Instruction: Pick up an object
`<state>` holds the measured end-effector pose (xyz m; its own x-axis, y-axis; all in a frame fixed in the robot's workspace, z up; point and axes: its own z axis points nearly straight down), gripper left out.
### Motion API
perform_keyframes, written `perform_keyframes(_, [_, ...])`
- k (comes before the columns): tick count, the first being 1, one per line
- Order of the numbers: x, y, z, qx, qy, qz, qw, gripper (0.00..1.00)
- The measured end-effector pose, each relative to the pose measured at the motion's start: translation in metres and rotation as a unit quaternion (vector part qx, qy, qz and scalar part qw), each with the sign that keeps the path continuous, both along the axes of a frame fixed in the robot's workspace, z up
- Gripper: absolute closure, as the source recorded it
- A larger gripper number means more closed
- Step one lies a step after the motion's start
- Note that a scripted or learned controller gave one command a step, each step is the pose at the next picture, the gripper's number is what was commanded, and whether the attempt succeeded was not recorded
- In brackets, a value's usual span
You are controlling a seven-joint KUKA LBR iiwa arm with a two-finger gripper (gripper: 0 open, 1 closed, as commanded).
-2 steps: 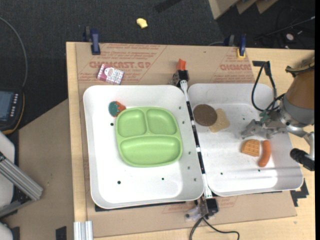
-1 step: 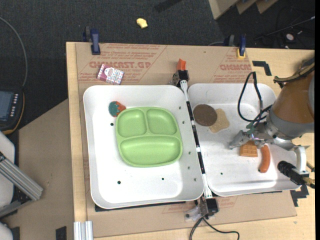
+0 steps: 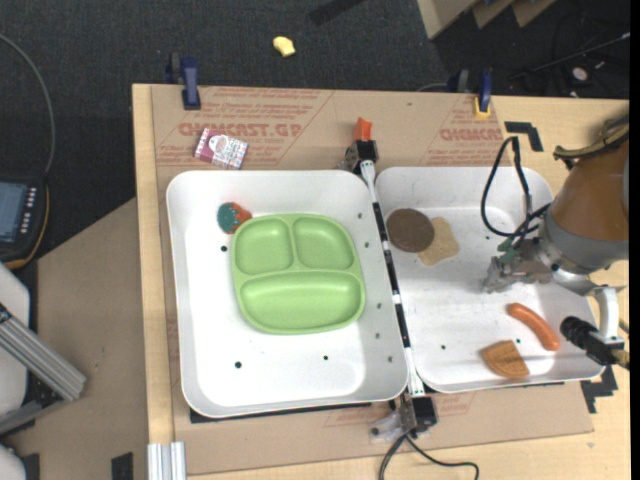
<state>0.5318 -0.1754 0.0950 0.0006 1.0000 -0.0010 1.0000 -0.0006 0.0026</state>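
White bins sit side by side on the bench; the left bin (image 3: 200, 348) holds a green tray (image 3: 296, 273) with a small toy (image 3: 234, 216) at its upper-left corner. The right bin (image 3: 450, 363) holds a brown disc (image 3: 409, 229) overlapping a tan piece (image 3: 439, 242), an orange sausage (image 3: 533, 325) and a wedge (image 3: 504, 359) near the front wall. The gripper (image 3: 505, 273) hangs low over bare floor at mid-bin, nothing between its fingers; how wide it stands I cannot tell. The sausage lies just below it, apart. Risk: closing here would catch nothing; a descent on the sausage could roll it aside, being round and slim.
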Motion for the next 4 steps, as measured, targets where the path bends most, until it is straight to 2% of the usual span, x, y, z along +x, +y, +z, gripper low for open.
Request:
perform_keyframes(1, [0.028, 0.054, 0.095, 0.0003, -0.005, 0.004, 1.0, 1.0])
perform_keyframes(2, [0.036, 0.09, 0.09, 0.0008, 0.0, 0.003, 1.0, 1.0])
perform_keyframes(3, [-0.004, 0.051, 0.049, 0.0007, 0.005, -0.002, 1.0, 1.0])
perform_keyframes(4, [-0.002, 0.054, 0.051, 0.0006, 0.001, 0.0, 1.0, 0.0])
